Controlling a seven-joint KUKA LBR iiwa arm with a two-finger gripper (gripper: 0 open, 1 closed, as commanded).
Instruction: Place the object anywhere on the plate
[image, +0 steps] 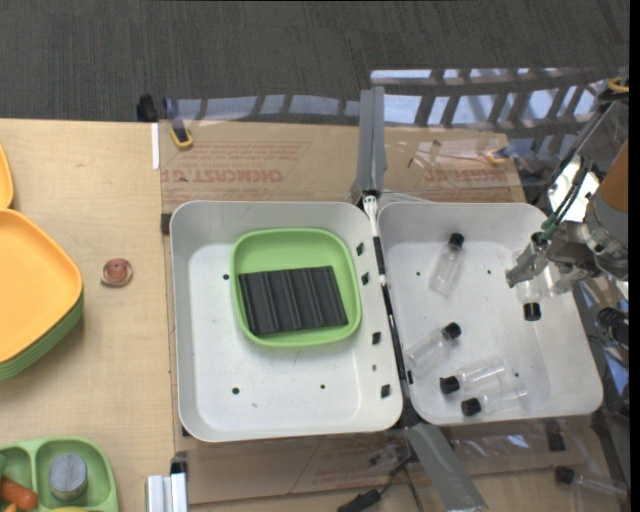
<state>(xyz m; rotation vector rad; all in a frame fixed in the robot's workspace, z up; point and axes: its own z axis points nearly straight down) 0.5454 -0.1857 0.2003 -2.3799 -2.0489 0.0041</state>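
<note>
The gripper (535, 285) is hovering at the right bin's (570, 395) three o'clock edge, a black-capped vial (531, 309) sitting between its fingers. Four more vials are lying from twelve to six o'clock in that bin. The left bin (200, 380) is holding the green plate (250, 255) bearing a dark ribbed block (292, 300).

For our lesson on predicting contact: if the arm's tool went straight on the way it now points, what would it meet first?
The tool points downward. Probably first the small clear vial with a black cap just beneath it, standing on the right white bin; depth is unclear, so it might pass beside it to the bin floor.
</note>
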